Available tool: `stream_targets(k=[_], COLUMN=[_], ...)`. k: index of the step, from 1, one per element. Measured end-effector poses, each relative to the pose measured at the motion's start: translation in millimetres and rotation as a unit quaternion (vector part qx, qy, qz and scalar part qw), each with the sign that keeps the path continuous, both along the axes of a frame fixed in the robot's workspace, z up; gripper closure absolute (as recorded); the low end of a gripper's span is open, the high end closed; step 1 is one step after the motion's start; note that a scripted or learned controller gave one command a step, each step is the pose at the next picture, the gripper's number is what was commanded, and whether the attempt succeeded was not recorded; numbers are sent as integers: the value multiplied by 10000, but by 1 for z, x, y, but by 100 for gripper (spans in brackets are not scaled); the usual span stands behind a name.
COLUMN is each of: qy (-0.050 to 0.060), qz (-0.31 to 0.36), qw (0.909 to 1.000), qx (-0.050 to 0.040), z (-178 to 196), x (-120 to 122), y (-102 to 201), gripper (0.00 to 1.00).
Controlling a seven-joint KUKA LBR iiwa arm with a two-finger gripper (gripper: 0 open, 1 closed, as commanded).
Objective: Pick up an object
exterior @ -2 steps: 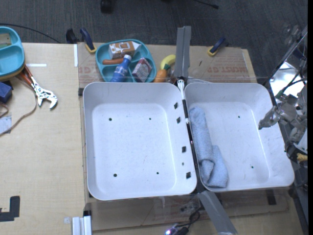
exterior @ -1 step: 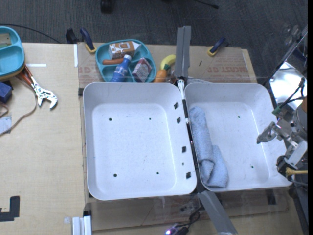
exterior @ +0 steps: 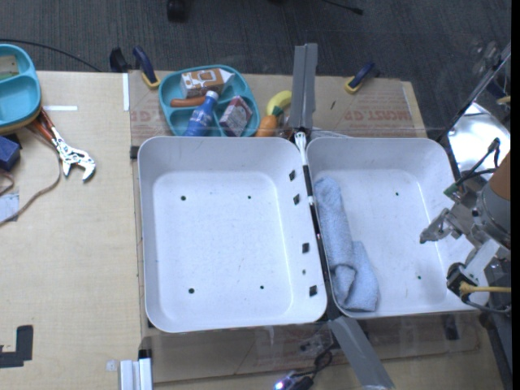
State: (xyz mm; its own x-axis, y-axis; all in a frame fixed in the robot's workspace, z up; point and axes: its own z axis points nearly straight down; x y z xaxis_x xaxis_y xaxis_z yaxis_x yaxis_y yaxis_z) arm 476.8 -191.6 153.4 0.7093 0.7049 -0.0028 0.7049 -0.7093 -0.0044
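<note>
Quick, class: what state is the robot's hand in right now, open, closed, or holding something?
Hand: cannot be told; it sits at the right bin's right edge, apart from the grey cloth.

Free room in the two bins

The left bin [exterior: 219,234] has a bare floor from wall to wall, open to a descent anywhere. In the right bin [exterior: 398,218], a light blue cloth [exterior: 343,250] lies lengthwise along the left wall, touching it, and takes up that strip; the middle and right of the floor are bare. The pincer [exterior: 455,254] and its cables crowd the right rim. A grey divider post [exterior: 304,88] stands between the bins at the far edge.
</note>
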Motion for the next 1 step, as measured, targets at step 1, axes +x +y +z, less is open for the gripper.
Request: stream_targets(k=[1], qy=[-4], qz=[-593], qw=[9982], qx=[0], z=[-8], x=[0], y=[-26], gripper=[0])
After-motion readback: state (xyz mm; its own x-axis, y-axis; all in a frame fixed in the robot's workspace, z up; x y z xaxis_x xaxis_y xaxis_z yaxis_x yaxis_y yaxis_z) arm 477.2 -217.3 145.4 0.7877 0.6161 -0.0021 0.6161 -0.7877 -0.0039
